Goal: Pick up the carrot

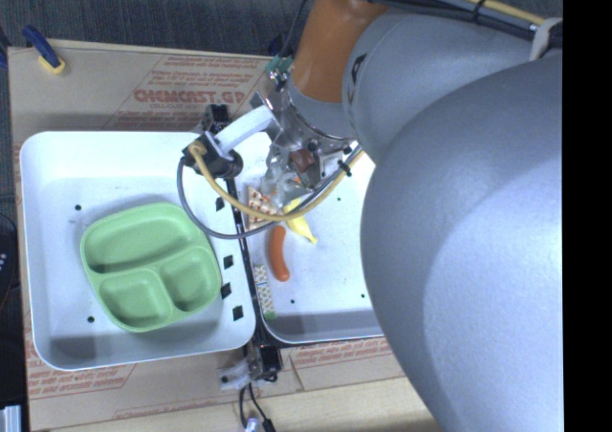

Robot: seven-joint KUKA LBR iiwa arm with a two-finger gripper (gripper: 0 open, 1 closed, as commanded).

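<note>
1. The bench carries a brown printed cardboard sheet (pixel 182 86), and on it sit 2 shallow white plastic bins side by side: the left bin (pixel 38 229) and the right bin (pixel 325 325).
2. A pale green moulded tray with 3 compartments (pixel 148 268) lies in the left bin, toward 7 o'clock of its floor.
3. The small orange carrot (pixel 278 255) lies on the right bin's floor, close to the dividing wall, its length running roughly 12 to 6 o'clock.
4. A small yellow piece (pixel 302 228) lies just at the carrot's 1 o'clock, near its upper end.
5. My gripper (pixel 282 193) hangs at the carrot's 12 o'clock, wrapped in cables; I cannot tell how it is set.
6. To grasp well, I judge I should shift toward 6 o'clock, centre over the carrot's middle, straddle its narrow width, and keep off the wall and the yellow piece.
</note>
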